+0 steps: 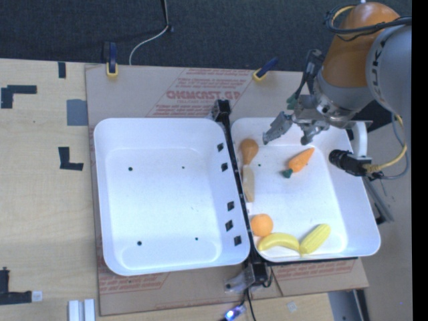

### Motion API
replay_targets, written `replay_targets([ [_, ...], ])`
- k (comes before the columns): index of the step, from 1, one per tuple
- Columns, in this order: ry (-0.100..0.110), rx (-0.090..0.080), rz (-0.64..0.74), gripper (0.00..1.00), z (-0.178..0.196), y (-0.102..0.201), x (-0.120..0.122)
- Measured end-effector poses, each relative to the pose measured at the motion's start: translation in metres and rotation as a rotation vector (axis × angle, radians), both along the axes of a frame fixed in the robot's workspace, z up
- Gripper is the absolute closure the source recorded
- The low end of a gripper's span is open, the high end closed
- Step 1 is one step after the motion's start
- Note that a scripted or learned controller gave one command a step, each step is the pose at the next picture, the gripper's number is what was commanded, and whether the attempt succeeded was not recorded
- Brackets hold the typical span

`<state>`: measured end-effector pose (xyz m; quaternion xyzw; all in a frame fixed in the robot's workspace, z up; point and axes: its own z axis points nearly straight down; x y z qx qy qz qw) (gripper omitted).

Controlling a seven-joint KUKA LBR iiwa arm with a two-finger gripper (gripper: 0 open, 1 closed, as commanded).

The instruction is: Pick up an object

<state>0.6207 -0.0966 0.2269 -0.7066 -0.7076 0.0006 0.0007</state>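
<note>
Carrot (300,160) was my pick for the object, lying tilted in the far half of the right bin (348,209), just on the near side of the gripper (292,130).

Largest first: the grey arm (374,52) reached in from the right, its orange band showing above the wrist. Two white bins sat side by side on the bench; the left bin (160,192) had bare floor, and the right one held all the toys. From my desk I could see the gripper hanging over the far part of the right bin with its two fingers spread well apart and nothing between them.

Down in size, a corn cob (315,237) and a banana (278,243) lay touching along the near wall, and an orange (261,225) sat just beside the banana. A pale, pear-like piece (248,150) lay against the divider, with a long beige piece (248,183) just near of it. The carrot lay well apart from all of these.

My judgement was that the step in hand was lining up over the carrot. To do it well I would have turned the wrist so the fingers closed across the slim body instead of along it, centred over the thick orange part away from the green tip, and lowered until the fingers straddled it before closing. The tapered shape looked likely to squirt out if pinched near the narrow end.
</note>
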Motion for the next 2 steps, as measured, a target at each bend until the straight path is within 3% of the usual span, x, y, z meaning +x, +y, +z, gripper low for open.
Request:
replay_targets([
  [1,-0.022,-0.003,0.004,0.0,0.162,0.028,0.034],
  [2,-0.021,0.001,0.008,0.0,0.307,0.092,0.047],
])
